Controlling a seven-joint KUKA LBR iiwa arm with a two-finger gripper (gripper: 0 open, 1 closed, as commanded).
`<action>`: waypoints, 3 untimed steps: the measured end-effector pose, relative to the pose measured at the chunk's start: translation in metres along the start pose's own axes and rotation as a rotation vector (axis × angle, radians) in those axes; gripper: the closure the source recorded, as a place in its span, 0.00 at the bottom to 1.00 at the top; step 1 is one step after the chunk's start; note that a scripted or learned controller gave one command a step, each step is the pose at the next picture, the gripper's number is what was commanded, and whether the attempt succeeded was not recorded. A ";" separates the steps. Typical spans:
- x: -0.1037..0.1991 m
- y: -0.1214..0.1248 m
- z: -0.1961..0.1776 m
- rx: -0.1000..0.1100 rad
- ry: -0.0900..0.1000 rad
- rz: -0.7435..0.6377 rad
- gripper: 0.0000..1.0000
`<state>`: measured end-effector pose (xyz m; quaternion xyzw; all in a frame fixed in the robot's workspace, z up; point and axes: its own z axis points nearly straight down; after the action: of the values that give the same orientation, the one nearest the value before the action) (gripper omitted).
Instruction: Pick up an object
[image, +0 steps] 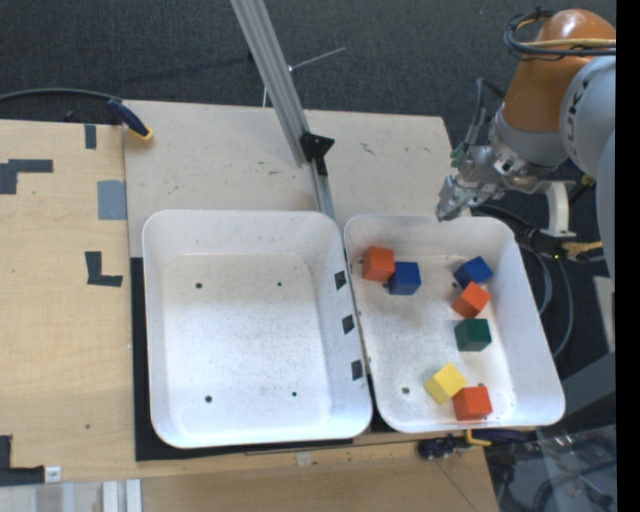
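Observation:
The right bin (530, 300) holds several small blocks. An orange block (378, 263) touches a blue block (405, 278) near its back left. Another blue block (473, 270), an orange block (471, 298) and a dark green block (472, 334) line up on the right side. A yellow block (445, 382) and an orange-red block (472, 402) lie at the front. My gripper (450, 206) hangs over the bin's back rim, above and apart from all blocks, with nothing seen in it.
The left bin (160, 300) sits beside the right one, sharing a middle wall. A slanted metal pole (280, 80) rises behind the bins. Dark cables (550, 245) run along the right of the bench.

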<state>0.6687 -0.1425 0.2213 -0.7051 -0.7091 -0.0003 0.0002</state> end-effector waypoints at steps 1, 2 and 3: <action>0.049 -0.006 0.007 0.003 0.001 0.000 1.00; 0.095 -0.016 -0.003 0.002 0.001 0.000 1.00; 0.153 -0.030 -0.013 0.002 0.002 -0.002 1.00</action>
<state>0.6381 0.0107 0.2348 -0.7042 -0.7100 -0.0003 0.0014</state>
